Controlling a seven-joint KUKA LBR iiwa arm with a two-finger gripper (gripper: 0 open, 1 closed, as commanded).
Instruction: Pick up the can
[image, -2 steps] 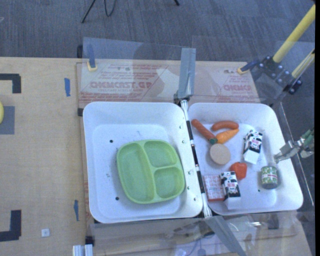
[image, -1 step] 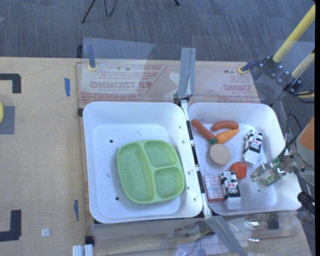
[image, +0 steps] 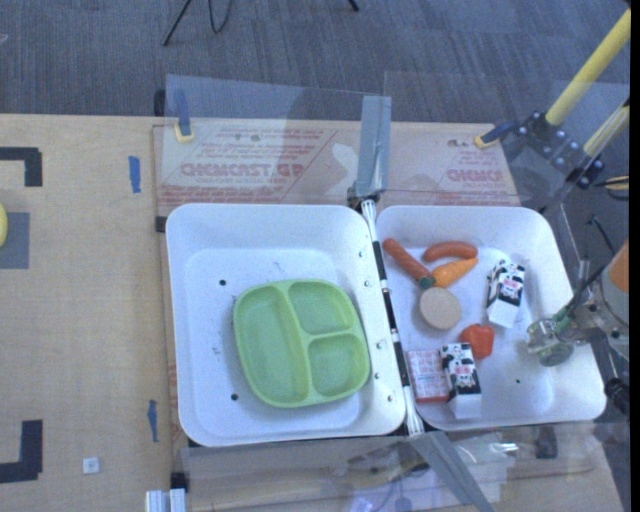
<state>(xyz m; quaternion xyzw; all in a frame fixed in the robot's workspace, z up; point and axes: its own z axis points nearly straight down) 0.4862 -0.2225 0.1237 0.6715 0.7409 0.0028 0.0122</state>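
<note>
The can (image: 440, 308) stands upright in the middle of the right bin (image: 545, 395), and I see its round beige top. It touches the green end of a toy carrot (image: 453, 270) behind it, and a red piece (image: 479, 341) lies just in front of it to the right. My gripper (image: 549, 341) hangs low over the right side of the same bin, well to the right of the can and apart from it. A milk carton (image: 506, 290) stands between the two. Nothing is visibly held.
The right bin also holds a sausage (image: 451, 250), a second sausage (image: 405, 260), another milk carton (image: 461, 377) and a pink box (image: 426, 375). The left bin (image: 200, 250) holds a green divided plate (image: 300, 342). The arm's orange band (image: 625, 268) is at the right edge.
</note>
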